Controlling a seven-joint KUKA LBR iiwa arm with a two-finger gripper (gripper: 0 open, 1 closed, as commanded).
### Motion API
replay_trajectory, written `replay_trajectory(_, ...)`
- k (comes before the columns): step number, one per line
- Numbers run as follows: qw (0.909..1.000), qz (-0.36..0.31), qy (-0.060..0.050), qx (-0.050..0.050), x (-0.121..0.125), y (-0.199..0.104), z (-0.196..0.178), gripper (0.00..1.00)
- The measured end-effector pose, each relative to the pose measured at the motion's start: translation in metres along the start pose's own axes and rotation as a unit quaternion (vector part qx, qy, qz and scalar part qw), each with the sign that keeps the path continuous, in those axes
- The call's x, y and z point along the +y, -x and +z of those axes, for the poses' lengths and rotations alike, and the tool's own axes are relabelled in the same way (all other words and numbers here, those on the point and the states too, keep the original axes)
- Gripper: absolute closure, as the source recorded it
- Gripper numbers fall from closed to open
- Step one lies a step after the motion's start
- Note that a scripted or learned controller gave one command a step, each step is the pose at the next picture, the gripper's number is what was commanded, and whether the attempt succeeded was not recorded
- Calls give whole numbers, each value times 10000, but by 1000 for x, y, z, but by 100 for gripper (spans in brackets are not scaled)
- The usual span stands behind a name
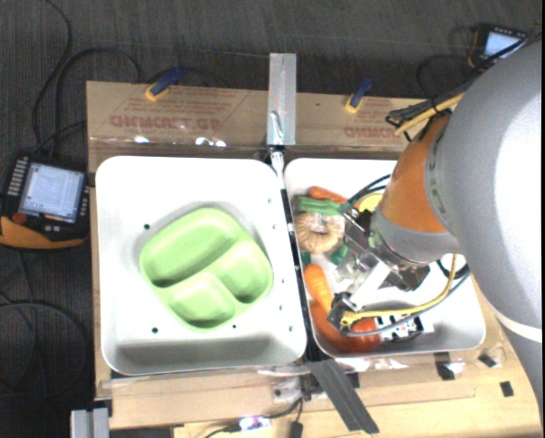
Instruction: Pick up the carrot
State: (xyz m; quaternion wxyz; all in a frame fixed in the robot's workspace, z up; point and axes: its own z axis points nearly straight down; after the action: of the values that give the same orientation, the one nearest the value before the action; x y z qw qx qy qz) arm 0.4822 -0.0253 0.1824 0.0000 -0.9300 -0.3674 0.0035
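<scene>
- Inside the right bin [455,336], the gripper [345,310] is lowered among piled play food, next to the carrot [319,288].
- Carrot location: against the bin's left wall, below a round tan item [321,234]; a red-orange item [361,332] lies nearby.
- Gripper state: cannot tell; the wrist and cables hide the tips.
- Left bin [117,336]: holds a green divided tray [206,267], probably the drop-off point.

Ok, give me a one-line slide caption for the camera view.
KUKA arm's gripper low over the right bin, beside the carrot; green divided plate in the left bin.
</scene>
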Motion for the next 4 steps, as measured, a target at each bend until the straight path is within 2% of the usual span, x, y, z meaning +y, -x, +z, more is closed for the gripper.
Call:
replay_trajectory(1, 9878, -1555, -2, -3, -31, -29, 0, 100)
replay_trajectory(2, 9573, -2892, -1, 1, -32, -30, 0, 100)
replay_trajectory(3, 8939, -4482, 14, 7, -27, -26, -25, 100)
replay_trajectory(4, 9751, -2216, 2, -1, -45, -42, -27, 100)
